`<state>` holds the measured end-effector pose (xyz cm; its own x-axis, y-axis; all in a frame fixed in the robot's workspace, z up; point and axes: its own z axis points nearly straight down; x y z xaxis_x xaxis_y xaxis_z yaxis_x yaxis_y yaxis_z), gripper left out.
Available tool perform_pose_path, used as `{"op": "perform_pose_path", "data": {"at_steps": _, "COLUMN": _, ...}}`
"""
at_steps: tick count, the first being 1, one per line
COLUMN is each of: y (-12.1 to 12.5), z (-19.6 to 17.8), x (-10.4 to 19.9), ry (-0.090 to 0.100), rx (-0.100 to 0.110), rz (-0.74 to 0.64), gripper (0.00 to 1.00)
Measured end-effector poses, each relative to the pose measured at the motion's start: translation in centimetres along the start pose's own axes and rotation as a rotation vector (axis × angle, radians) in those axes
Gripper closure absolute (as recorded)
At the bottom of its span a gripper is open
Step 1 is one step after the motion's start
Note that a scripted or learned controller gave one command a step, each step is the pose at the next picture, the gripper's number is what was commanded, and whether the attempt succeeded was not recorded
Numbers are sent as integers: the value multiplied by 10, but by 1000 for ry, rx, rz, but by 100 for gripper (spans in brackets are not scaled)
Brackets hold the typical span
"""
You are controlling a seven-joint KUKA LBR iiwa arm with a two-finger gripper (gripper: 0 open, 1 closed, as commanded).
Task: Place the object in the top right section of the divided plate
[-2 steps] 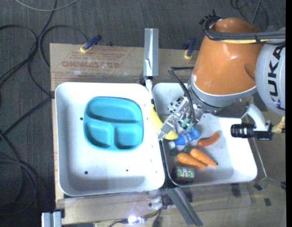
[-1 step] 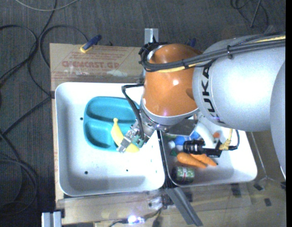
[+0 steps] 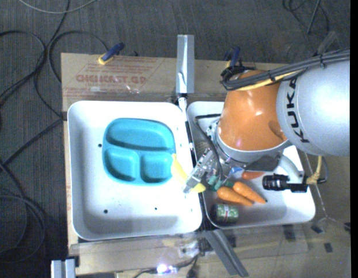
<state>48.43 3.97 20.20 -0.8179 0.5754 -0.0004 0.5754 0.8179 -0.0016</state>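
Hovering over rim between bins, hand [image 3: 197, 178] seems pinched on yellow banana-like piece [image 3: 179, 168], heading for blue divided plate [image 3: 138, 150]; carrots [image 3: 241, 194] left behind in right bin [image 3: 300, 210].

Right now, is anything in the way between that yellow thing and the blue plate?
Nothing visible does. The yellow object is just left of the hand, at the right edge of the blue divided plate.
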Motion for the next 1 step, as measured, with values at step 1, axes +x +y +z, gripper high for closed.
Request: {"op": "perform_pose_path", "data": {"at_steps": 1, "y": 66, "z": 7, "x": 48, "ry": 2, "rx": -1, "rz": -224, "gripper": 100}}
